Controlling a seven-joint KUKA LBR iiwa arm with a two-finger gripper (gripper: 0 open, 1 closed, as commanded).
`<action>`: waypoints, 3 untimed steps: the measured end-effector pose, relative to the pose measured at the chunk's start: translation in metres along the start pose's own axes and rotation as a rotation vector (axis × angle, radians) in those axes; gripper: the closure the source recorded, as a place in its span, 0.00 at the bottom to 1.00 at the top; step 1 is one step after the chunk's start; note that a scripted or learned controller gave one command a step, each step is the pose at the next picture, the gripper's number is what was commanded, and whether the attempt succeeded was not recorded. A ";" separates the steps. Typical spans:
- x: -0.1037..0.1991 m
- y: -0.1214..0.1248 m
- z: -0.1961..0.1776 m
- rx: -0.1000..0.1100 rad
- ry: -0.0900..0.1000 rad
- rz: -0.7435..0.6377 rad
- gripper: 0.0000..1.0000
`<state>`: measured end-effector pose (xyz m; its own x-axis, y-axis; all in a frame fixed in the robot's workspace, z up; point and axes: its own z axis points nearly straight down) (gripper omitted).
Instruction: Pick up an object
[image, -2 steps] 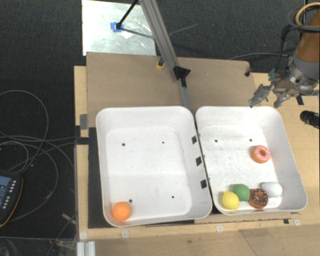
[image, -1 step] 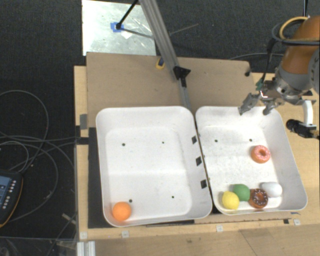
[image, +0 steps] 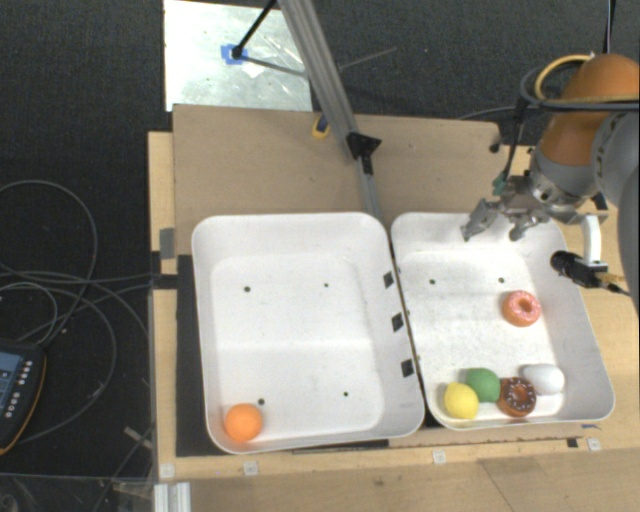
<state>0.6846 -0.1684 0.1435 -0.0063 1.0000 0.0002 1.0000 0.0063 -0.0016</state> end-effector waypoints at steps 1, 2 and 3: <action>-0.001 0.002 -0.015 -0.008 -0.003 -0.003 1.00; -0.001 -0.001 -0.060 -0.008 -0.002 0.001 1.00; -0.002 0.001 -0.109 -0.010 -0.002 0.000 1.00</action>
<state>0.6856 -0.1702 0.2523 -0.0059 1.0000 -0.0022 0.9999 0.0060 0.0086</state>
